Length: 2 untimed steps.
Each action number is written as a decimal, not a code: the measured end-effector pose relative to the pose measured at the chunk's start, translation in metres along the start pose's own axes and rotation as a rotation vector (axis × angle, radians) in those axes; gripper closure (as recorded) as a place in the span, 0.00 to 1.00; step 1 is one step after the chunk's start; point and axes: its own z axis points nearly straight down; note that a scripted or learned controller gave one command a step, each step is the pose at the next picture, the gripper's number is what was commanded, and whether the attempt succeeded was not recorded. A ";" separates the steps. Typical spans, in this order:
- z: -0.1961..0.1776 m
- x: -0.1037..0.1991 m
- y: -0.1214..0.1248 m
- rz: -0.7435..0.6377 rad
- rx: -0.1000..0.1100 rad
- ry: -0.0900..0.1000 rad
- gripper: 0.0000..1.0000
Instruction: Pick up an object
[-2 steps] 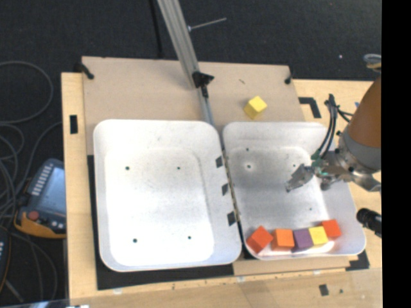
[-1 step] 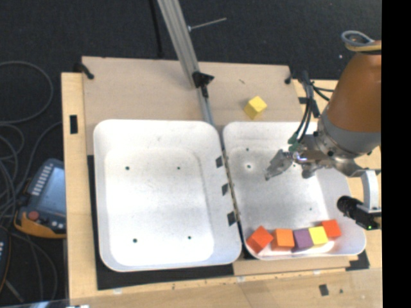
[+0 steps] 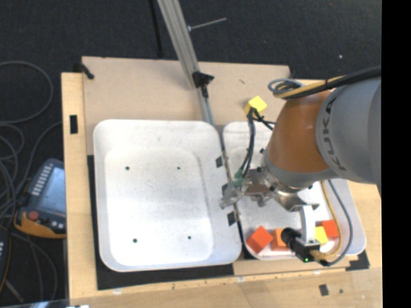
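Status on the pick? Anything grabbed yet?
Done: the arm is positioned over the right bin. In hand: nothing visibly held; the end effector sits near the bins' divider. Left: grasp something, e.g. the orange block lying in the right bin, and lift.

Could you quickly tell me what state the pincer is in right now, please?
Pincer: low in the right bin, hidden beneath the arm's wrist; its state cannot be told.

Two bins side by side; blocks (image 3: pixel 261 237) in right bin (image 3: pixel 357 233), arm (image 3: pixel 321 140) above it.
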 end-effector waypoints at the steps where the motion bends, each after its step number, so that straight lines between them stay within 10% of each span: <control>1: 0.033 0.048 -0.003 0.018 -0.017 -0.014 0.00; 2: 0.034 0.048 -0.003 0.024 -0.018 -0.015 0.00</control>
